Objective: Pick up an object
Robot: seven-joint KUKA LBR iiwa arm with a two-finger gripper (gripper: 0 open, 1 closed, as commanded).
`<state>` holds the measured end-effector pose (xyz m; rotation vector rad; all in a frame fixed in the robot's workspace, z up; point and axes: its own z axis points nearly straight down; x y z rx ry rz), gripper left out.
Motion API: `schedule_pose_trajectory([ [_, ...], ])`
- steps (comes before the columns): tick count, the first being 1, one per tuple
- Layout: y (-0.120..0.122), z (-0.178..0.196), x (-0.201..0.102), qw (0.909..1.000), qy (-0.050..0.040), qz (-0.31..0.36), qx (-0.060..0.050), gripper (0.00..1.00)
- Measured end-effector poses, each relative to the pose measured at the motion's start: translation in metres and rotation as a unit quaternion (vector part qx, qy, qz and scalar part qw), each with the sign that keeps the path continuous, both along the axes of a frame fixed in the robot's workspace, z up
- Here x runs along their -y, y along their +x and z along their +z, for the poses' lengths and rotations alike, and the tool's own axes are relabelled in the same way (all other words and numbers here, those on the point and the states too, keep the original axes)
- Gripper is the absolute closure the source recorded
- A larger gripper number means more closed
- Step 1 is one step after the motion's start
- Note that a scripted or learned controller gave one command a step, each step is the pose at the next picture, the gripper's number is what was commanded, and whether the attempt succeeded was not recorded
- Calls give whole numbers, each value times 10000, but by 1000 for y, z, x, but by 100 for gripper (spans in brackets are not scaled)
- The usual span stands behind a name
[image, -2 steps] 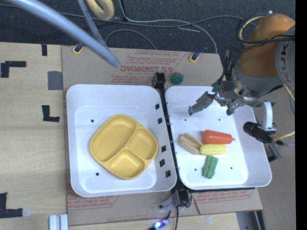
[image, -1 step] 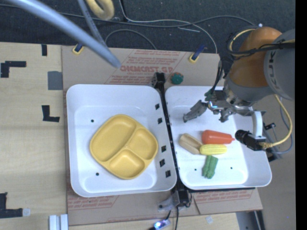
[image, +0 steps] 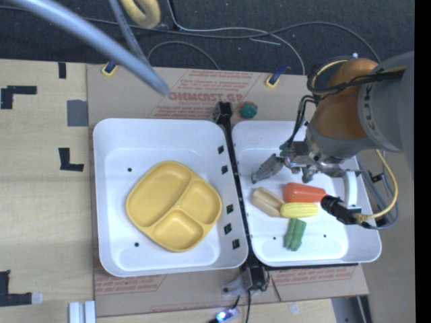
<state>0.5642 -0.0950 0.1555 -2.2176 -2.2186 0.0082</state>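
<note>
Camera view: the end effector (image: pixel 289 172) hangs over the right bin (image: pixel 337 246), above the middle of its floor and a little toward the far wall. Its two fingers (image: pixel 266 170) are spread, one slanting toward the wall shared with the left bin, the other on the arm's side. Nothing sits between them. The grey arm (image: pixel 377 106) with its orange band comes in over the bin's outer wall.

Four small things lie in a cluster in the right bin, all just on the near side of the end effector. An orange piece (image: pixel 304 192) lies crosswise, closest to the fingers. A yellow piece (image: pixel 299 210) lies along its near side, and the two touch. A tan piece (image: pixel 267 201) lies at a slant toward the shared wall, its end meeting the yellow piece. A green piece (image: pixel 294 234) lies nearest the bin's near wall, just below the yellow piece and pointing away from it. The near corner on the arm's side is bare floor.

The left bin (image: pixel 114 153) holds a yellow plate (image: pixel 174 206) with three compartments, set near the middle of the floor and turned at an angle to the walls.

Both bins rest on a cardboard sheet (image: pixel 202 93) on the bench (image: pixel 34 180). A small teal thing (image: pixel 249 110) lies on the cardboard just beyond the right bin's far wall, near the corner where the bins meet.
</note>
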Motion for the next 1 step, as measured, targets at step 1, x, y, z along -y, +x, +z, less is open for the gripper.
schedule_pose_trajectory([
  [1, -4, -41, 4, 9999, -44, 1, 108, 0],
])
